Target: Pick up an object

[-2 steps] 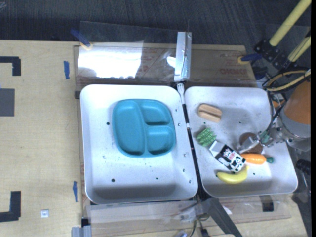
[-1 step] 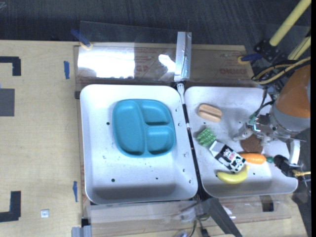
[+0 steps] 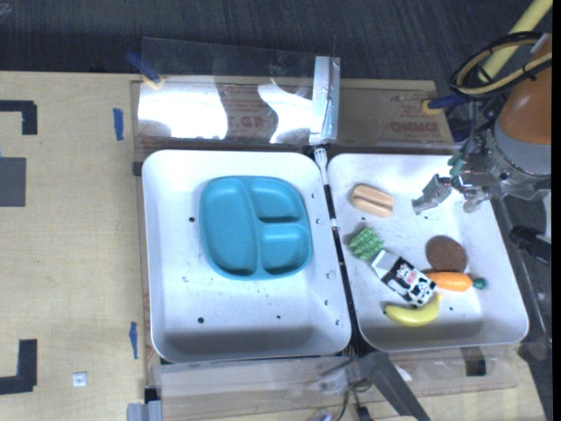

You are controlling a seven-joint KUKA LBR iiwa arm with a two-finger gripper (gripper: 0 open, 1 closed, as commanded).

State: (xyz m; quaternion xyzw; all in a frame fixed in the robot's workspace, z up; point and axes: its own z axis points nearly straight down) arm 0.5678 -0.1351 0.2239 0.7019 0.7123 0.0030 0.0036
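Observation:
The right bin (image 3: pixel 500 323) holds a hot dog bun (image 3: pixel 372 200), a green ridged piece (image 3: pixel 364 241), a black and white box (image 3: pixel 405 278), a brown round cookie (image 3: pixel 446 253), an orange carrot (image 3: pixel 453 281) and a yellow banana (image 3: pixel 411 313). My gripper (image 3: pixel 450 198) hangs over the bin's far right part, right of the bun and above the cookie. It is open, with nothing between its fingers (image 3: pixel 426 202).
The left bin (image 3: pixel 166 261) carries a blue divided plate (image 3: pixel 256 225). A clear plastic sheet and a metal bracket (image 3: pixel 323 99) stand behind the bins. Yellow and black cables (image 3: pixel 500 60) loop at the upper right.

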